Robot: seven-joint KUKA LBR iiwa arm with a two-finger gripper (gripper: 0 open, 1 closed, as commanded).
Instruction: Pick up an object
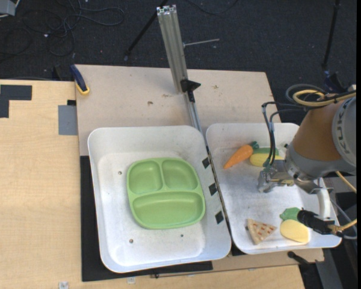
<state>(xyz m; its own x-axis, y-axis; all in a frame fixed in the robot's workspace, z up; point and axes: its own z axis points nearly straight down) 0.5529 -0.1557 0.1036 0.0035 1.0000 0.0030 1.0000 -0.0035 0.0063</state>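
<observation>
Two bins sit side by side on the bench [138,95]. The left bin [102,221] holds a divided plate [165,192] near its centre. The right bin [240,221] holds a carrot [238,156] at its far left, with a corn cob [262,158] just right of it. A pizza slice [260,230] lies at the near side; a lemon [295,231] lies right of it. The gripper [269,182] is above the right bin's middle, between the corn cob and the pizza slice. An upright post [173,47] stands on the bench behind the bins.

Grey arm [348,131], orange band [316,138], black cable [269,131].
</observation>
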